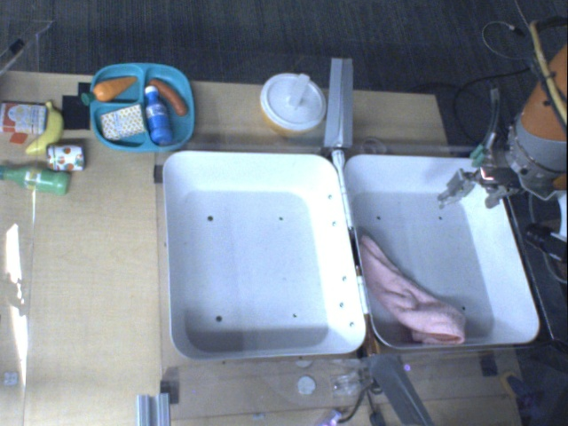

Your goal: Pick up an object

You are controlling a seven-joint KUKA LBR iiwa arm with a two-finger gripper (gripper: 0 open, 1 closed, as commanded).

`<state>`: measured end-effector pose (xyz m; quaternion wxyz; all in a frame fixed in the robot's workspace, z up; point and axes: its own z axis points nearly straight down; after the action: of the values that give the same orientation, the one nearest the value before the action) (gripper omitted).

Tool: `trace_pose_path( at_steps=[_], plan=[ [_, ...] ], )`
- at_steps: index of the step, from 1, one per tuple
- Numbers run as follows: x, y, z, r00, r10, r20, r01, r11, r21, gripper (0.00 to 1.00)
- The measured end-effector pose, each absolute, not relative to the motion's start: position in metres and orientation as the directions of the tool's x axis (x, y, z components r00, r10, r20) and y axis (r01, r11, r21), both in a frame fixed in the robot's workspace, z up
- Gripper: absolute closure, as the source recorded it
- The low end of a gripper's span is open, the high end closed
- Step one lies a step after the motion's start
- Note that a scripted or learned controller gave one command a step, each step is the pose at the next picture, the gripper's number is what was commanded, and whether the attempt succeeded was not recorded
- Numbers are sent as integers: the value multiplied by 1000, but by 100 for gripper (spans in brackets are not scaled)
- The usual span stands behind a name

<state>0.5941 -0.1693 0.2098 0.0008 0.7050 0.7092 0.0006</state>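
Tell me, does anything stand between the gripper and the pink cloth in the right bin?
Nothing visible does. The gripper hangs over the right bin's upper right part; the pink cloth lies at its lower left, with bare bin floor between them.

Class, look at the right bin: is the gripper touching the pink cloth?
Apart. In the camera view the gripper sits at the right bin's upper right, while the pink cloth lies along its lower left, with bare white floor between them.

Grey arm [541,162], orange band [543,114]

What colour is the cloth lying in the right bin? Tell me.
Pale pink; the cloth shows best in the camera view.
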Motion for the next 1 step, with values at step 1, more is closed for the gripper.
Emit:
trace_pose_path(
  at_steps=[1],
  plan=[
    [516, -179, 217, 89, 996, 0, 996, -89, 2, 0]
  ],
)
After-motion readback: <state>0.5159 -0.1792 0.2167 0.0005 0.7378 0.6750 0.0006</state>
